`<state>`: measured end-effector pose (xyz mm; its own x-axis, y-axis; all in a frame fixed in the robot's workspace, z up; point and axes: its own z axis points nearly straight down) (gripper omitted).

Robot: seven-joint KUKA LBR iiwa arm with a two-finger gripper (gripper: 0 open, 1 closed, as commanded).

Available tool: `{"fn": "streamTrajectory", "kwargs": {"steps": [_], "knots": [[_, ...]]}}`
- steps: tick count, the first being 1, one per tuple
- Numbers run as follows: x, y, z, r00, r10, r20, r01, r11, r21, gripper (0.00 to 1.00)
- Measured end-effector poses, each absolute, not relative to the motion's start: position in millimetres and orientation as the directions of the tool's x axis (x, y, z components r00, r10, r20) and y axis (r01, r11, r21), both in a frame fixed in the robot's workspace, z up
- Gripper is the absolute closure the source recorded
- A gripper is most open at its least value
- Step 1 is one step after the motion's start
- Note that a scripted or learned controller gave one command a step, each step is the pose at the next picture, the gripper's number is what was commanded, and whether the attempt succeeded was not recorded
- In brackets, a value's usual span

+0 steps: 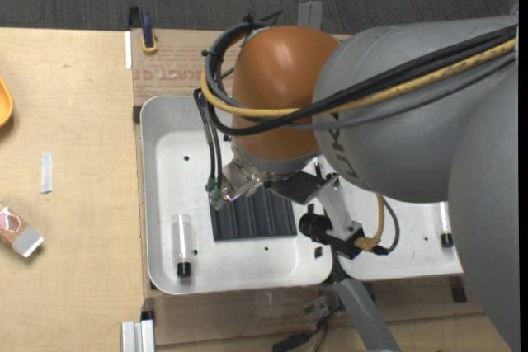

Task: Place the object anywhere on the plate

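The grey arm, with its orange band (276, 91), covers the middle of the left bin (161, 136) and most of the right one. Below the wrist, a dark ribbed block that looks like the gripper (254, 217) hangs low over the left bin's floor. A clear tube with a black cap (181, 245) lies in the left bin's near left corner, apart from the gripper and to its left. The arm hides whatever lies beneath it.
In the right bin (412, 260), another small clear tube (445, 227) lies near the arm. On the wooden bench left of the bins are an orange thing (3, 105), a pale strip (46, 173) and a wrapped packet (18, 232). A blue clamp (145, 29) stands behind the left bin.
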<state>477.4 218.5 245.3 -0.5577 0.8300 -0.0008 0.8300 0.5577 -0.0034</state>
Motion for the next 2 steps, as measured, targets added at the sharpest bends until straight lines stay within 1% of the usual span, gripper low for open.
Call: {"fn": "streamTrajectory", "kwargs": {"steps": [1,2], "knots": [[478.5,199.2,295.7,-0.658,0.753,-0.002,0.753,0.658,-0.001,1.00],[478.1,205.4,286.0,-0.903,0.430,0.001,0.430,0.903,-0.002,1.00]]}}
